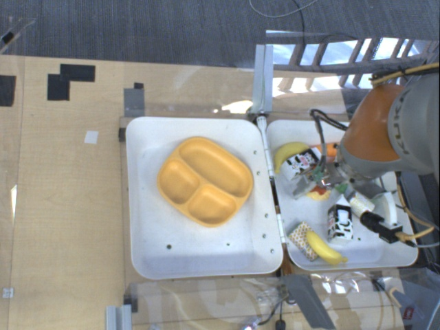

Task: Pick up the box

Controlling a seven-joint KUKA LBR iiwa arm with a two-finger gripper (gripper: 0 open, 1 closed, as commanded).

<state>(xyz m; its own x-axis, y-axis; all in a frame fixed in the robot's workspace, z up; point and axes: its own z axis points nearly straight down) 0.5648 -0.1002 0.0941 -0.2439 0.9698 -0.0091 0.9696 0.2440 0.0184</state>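
1. The box (340, 223), white with black cow-like patches, sits in the right bin (375, 258), in the half nearer the camera and toward the middle of the floor.
2. It lies free on the floor of the bin; nothing grips it.
3. Just beside it, to the view's lower left, lies a banana (324, 247), with its right tip close under the box.
4. A small tan block (300, 236) with a waffle pattern touches the left end of that banana.
5. The gripper (320, 181) hangs over the middle of the same bin, above and to the left of the box and apart from it.
6. Whether the gripper is open or closed, I cannot tell; clutter and its own body hide that.
7. A red and yellow item (317, 194) lies right under the gripper; what it is I cannot make out.
8. Farther back sit a second cow-patched item (300, 162), a second banana (287, 153) and a small orange thing (332, 150).
9. The arm (385, 126) covers the bin's far right corner.
10. The left bin (158, 253) holds a yellow divided plate (205, 181) near its middle.
11. Both bins rest on a pale bench (62, 205).
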